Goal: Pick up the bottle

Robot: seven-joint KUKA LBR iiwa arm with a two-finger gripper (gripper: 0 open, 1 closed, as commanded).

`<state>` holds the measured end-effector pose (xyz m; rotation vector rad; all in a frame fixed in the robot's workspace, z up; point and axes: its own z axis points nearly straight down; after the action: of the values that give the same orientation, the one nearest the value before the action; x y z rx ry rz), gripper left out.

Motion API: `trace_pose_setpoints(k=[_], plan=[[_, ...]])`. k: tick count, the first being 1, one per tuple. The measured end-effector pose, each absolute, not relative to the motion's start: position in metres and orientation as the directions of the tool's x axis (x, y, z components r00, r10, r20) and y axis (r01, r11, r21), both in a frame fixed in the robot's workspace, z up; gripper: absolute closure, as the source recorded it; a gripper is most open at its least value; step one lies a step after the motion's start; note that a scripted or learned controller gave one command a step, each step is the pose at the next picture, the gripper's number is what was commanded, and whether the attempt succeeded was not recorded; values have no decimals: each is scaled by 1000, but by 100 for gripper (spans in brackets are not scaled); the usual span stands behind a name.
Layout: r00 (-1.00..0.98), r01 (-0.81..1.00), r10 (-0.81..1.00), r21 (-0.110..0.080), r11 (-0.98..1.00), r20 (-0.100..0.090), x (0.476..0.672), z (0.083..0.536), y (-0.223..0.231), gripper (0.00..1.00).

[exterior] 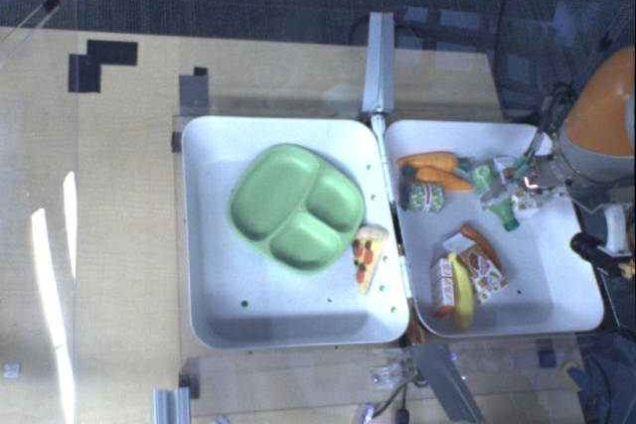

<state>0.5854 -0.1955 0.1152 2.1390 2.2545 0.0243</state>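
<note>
The bottle (pixel 503 205) is small and pale with green ends. It lies tilted in the upper right part of the right bin (pixel 556 298). My gripper (pixel 527 178) reaches in from the right and hangs right over the bottle's upper end, partly covering it. I cannot tell whether it touches the bottle. The arm's orange band (pixel 604 109) sits at the right edge of the view.
Two orange carrots (pixel 435 169) and a green-and-pink can (pixel 425 197) lie to the left of the bottle. A banana (pixel 462 291) and a red-and-white box (pixel 481 271) lie nearer the front. The left bin (pixel 214 303) holds a green divided plate (pixel 296 206) and a pizza slice (pixel 368 255).
</note>
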Motion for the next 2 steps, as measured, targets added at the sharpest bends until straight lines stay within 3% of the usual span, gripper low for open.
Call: trace_pose_setpoints(k=[1,2], plan=[[-54,998,998,39,54,-15,587,128,-195,100],[-53,998,998,38,54,-15,587,128,-195,0]])
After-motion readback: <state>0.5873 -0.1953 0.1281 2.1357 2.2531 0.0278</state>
